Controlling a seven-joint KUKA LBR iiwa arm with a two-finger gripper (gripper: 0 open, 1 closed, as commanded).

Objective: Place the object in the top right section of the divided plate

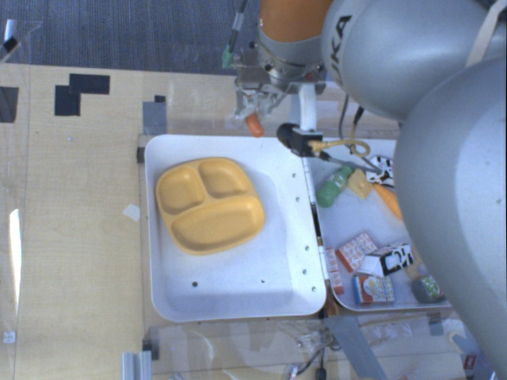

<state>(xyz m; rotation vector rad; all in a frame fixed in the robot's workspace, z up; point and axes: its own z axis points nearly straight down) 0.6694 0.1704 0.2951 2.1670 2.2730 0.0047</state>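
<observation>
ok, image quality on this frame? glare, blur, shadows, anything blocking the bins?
Camera view: soft overall and slightly blurry; the small items in the right bin are hard to read. Bright sheen on the grey arm, which covers much of that bin. Left bin evenly lit, with mild shading around the yellow divided plate. The hand is small and fuzzy, with an orange object at it.

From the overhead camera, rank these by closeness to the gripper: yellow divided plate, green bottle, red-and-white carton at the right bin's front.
Gripper is at the left bin's back edge.
1. Yellow divided plate, in the left bin.
2. Green bottle, in the right bin; nearly level with the plate.
3. Red-and-white carton, right bin's front.
</observation>
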